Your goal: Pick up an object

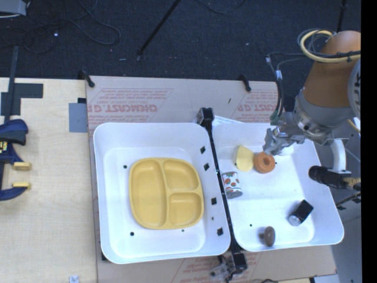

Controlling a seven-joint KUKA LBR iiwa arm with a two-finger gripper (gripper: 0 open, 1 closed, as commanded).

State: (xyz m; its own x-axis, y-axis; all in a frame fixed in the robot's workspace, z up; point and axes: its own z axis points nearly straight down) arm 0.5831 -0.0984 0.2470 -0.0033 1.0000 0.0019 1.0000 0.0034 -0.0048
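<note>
Your nearest target is the orange ring [264, 163], a round, doughnut-shaped piece lying flat in the right bin [321, 232], its hole facing up, so it has no long axis to speak of. It lies just below and slightly left of the jaws [277, 141], close to them but not between them; you cannot tell from this slanted view how wide they stand. Touching the ring's left side is a pale yellow, smooth, rounded lump [244, 158]. Further left of the ring, against the divider, a small printed can [232, 185] lies tilted. Well below the ring sit a black block with a silvery end [300, 212] and a brown pebble-like piece [268, 236]. Far left of the ring, the left bin [112, 140] carries a yellow three-compartment plate [166, 193] on the desk [47, 217].
</note>
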